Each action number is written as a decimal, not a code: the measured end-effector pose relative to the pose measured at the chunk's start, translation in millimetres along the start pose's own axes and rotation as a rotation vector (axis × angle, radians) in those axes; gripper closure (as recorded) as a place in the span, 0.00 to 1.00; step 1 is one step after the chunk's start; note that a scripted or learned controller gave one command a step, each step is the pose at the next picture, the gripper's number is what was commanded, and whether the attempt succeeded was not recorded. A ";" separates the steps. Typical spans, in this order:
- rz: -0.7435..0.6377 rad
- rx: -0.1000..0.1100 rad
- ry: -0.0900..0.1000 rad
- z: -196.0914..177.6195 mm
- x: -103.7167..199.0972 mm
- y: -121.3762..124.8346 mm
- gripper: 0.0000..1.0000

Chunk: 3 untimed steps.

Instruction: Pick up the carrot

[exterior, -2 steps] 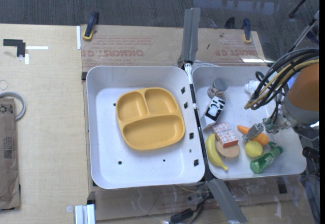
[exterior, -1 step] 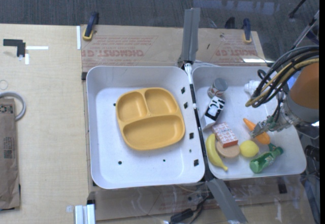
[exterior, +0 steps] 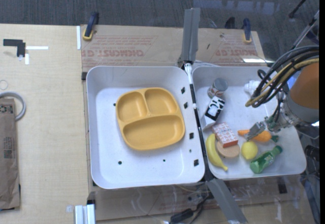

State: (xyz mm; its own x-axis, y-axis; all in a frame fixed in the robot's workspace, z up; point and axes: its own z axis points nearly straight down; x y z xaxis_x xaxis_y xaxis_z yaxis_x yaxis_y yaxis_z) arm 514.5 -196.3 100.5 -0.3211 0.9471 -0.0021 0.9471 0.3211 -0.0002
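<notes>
reaching in from the right, the grey arm with the orange band (exterior: pixel 309 91) is hanging over the right shallow white bin (exterior: pixel 297 169), its two-finger gripper (exterior: pixel 263 130) lowered at the near right part of that bin. the small orange carrot (exterior: pixel 258 135) is lying on the bin floor right at the fingertips, its thin end pointing left; whether the fingers are spread or pinching it i cannot tell, since the metal parts are blurring into the carrot. just in front of the carrot a round yellow lemon (exterior: pixel 249 151) is sitting, with a green plastic bottle (exterior: pixel 264 159) lying tilted beside it. further left a yellow banana (exterior: pixel 215 152) is curving beside a pink-and-tan wrapped block (exterior: pixel 225 136). a small metal can (exterior: pixel 219 86) and a black-and-white packet (exterior: pixel 214 108) are resting nearer the far side. the left white bin (exterior: pixel 101 167) is holding a yellow three-compartment plastic plate (exterior: pixel 150 118).
</notes>
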 end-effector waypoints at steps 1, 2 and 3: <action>0.002 0.000 -0.001 -9.0 -0.7 0.1 1.00; -0.025 0.000 0.000 -105.3 19.9 73.5 1.00; -0.258 -0.001 -0.001 -87.0 11.6 118.3 1.00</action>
